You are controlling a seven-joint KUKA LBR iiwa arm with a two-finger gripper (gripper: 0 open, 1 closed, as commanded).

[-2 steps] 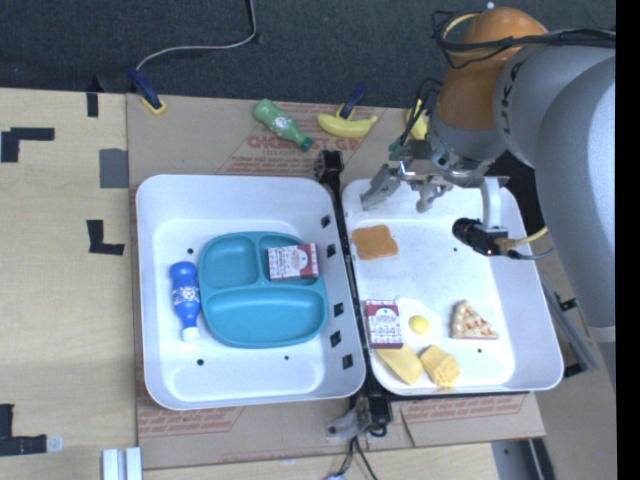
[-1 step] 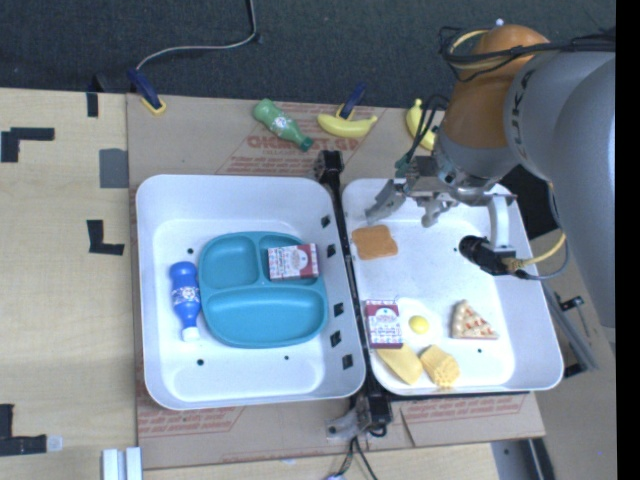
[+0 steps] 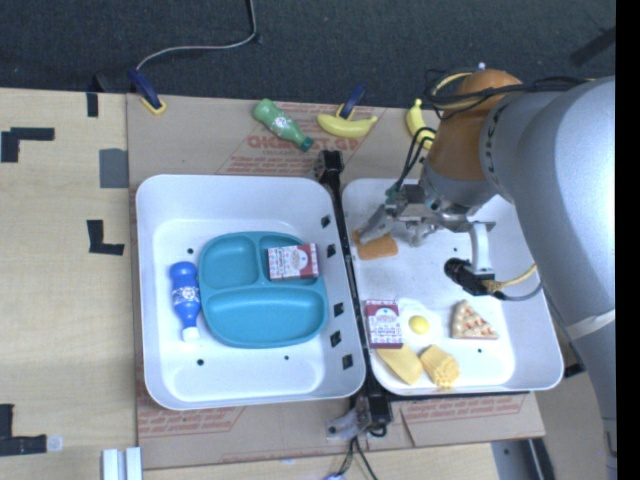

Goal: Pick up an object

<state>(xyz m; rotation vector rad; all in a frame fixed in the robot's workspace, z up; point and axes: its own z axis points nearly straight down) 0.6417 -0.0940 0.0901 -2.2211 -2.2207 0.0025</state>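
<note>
Reaching in from the right over the right bin: grey arm with orange band. Left bin holding a blue divided tray, with a small carton in the tray's upper right compartment and a blue bottle just left of the tray. Gripper low at the right bin's upper left, touching or just above a brown bread piece; open or closed, cannot tell. Along the right bin's near side: second carton, fried egg, pizza slice, cheese wedge, corn.
</note>
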